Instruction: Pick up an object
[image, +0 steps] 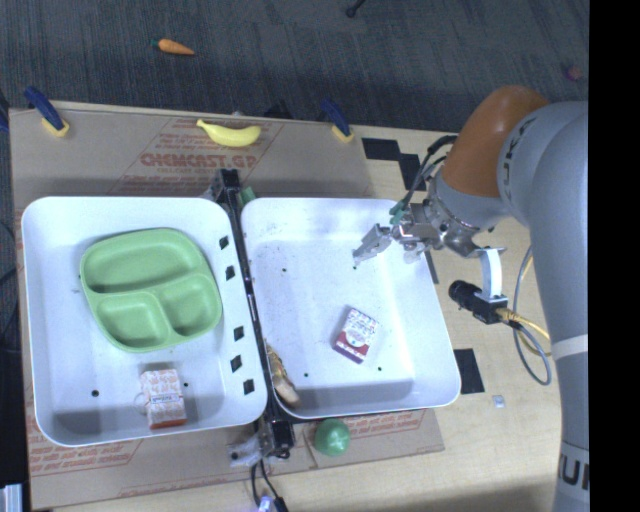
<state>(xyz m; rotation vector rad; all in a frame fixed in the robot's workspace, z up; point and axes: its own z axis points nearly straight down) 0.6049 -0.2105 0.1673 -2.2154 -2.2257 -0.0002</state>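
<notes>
Hand up top, snack pack down below in the same bin

Spotted the two-finger hand (372, 243) hovering over the upper right part of the right shallow white bin (425, 380), fingers looking slightly spread and pinching nothing. Found the nearest pickable thing, a small red-and-white printed snack packet (356, 334), lying flat on that bin's floor, down-view and a touch left of the hand, clearly apart from it. Looked roughly rectangular, long axis tilted a bit off vertical in the camera view. Judged the next move as a short travel toward the near edge plus a descent, maybe a wrist turn to close across the short side. Also noticed a second boxy red-and-white packet (162, 396) and a green divided plastic tray (150, 288) in the left white bin (40, 330), well farther off, so less likely targets.
</notes>
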